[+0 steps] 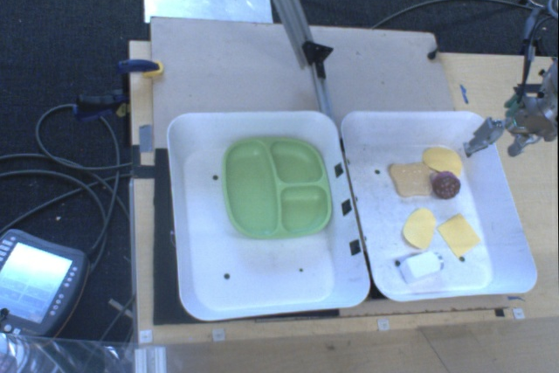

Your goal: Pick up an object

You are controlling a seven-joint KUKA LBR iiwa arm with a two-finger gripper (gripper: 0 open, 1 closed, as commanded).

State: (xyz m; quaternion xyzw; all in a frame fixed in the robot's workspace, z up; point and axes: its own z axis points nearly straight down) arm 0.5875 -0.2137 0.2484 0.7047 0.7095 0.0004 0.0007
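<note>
Half the claw (500,140) (edge-cropped) overhangs right bin (515,214).

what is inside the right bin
In the right bin: a tan cracker, a dark red ball, three yellow pieces and a white block. The ball hides the cracker's edge.
</note>
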